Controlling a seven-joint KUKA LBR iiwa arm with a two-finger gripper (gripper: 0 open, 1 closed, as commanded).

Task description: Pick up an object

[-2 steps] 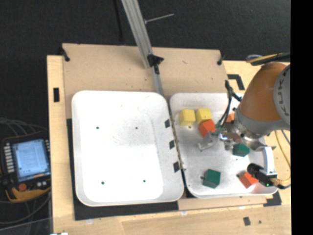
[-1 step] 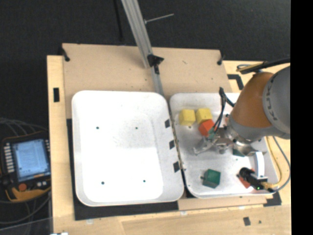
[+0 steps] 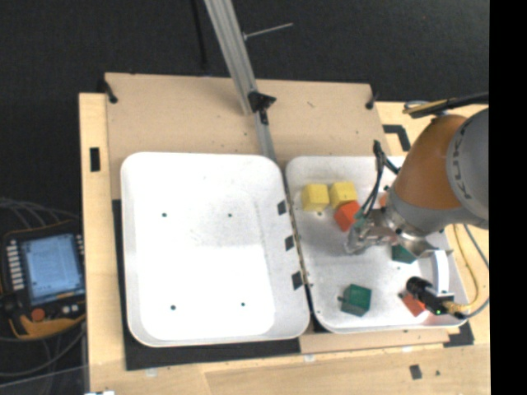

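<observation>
**Tool low over the right bin**

Camera view: the tool [image 3: 360, 239] sits at centre right, just beside an orange block [image 3: 346, 214] in the right bin [image 3: 325, 315]; whether it is open or closed cannot be told. Two yellow blocks [image 3: 328, 195] lie above, a green block [image 3: 356, 299] below.

blocks [image 3: 329, 196] in right bin [image 3: 323, 315] — pendant [image 3: 45, 271] far left

yellow blocks [image 3: 328, 195]: two, side by side, right bin's far part
orange block [image 3: 346, 214]: just beside them
green block [image 3: 356, 299]: near front edge; apart
</observation>
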